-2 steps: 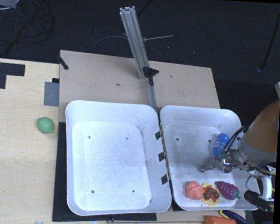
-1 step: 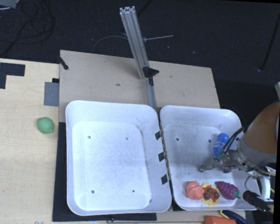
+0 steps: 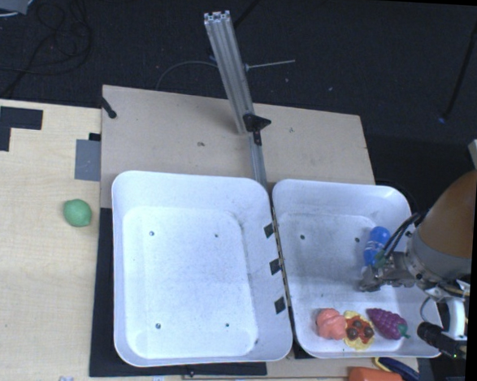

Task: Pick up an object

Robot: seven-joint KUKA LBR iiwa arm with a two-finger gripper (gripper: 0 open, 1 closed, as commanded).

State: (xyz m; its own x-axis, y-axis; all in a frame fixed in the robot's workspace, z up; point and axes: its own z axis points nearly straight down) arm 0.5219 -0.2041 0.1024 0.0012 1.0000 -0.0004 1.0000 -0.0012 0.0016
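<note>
In the right bin point(image 3: 327, 208) lie a blue object point(image 3: 376, 242) near the right wall, an orange-pink toy point(image 3: 330, 323), a small yellow and dark piece point(image 3: 360, 331) and a purple grape bunch point(image 3: 386, 322) along the front edge. My gripper point(image 3: 376, 280) reaches down from the right, just below the blue object and above the grapes. Its tips sit close to the bin floor, and the wrist hides how they stand.
The left bin point(image 3: 188, 263) lies beside the right one. A green ball point(image 3: 77, 213) rests on the wooden bench to the left. An orange carrot-like toy point(image 3: 376, 380) lies outside the bins at the front right. A metal rail point(image 3: 234, 71) slants across the back.
</note>
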